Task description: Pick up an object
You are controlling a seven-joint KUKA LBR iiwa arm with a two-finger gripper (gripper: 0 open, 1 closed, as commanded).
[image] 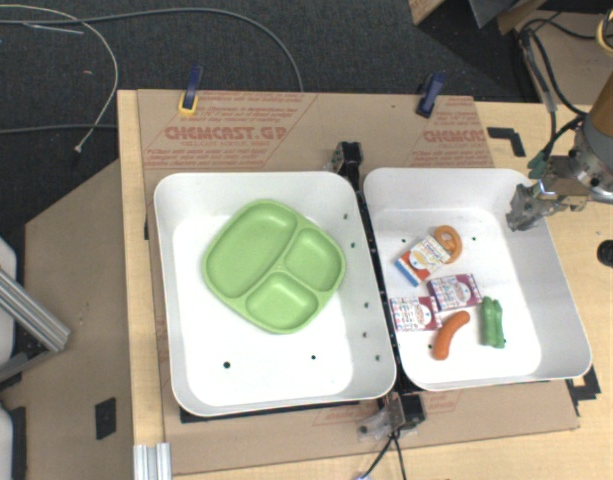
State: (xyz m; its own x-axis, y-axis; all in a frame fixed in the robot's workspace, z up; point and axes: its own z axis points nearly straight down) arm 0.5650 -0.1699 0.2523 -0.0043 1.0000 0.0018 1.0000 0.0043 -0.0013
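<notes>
My gripper (pixel 523 211) hangs over the right bin's (pixel 546 353) upper right corner — whether it is wide or narrow I cannot tell. Below lie a green toy (pixel 493 323), an orange sausage (pixel 448 335) and snack packets (pixel 433 302), all apart from me.

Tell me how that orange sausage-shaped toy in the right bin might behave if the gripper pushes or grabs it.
The orange sausage toy looks rounded and smooth, so it may roll or slip from the fingers. It touches the pink packet, so a push would probably shift that too. It looks small and likely light.
</notes>
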